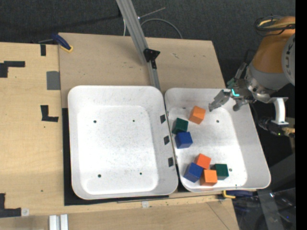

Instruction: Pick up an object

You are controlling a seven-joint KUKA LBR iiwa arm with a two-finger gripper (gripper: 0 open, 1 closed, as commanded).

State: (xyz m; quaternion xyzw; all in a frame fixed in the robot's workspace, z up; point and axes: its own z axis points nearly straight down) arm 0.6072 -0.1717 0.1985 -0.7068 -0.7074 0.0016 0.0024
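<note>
Blocks (197, 114) number three orange, two blue, two green; open pincer (224, 102) empty.

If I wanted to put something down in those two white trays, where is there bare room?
The left white bin offers bare floor from wall to wall. In the right white bin, the strip along its right wall is free. It is crowded near the shared wall, around the green cube and blue cube, and at the front cluster around the orange cube.

We see two white plastic bins (76, 143) with speckled, slightly glossy surfaces; matt coloured blocks (197, 114), seemingly foam; a smooth pale wooden bench (29, 143); and a brushed metal rail (132, 20).
</note>
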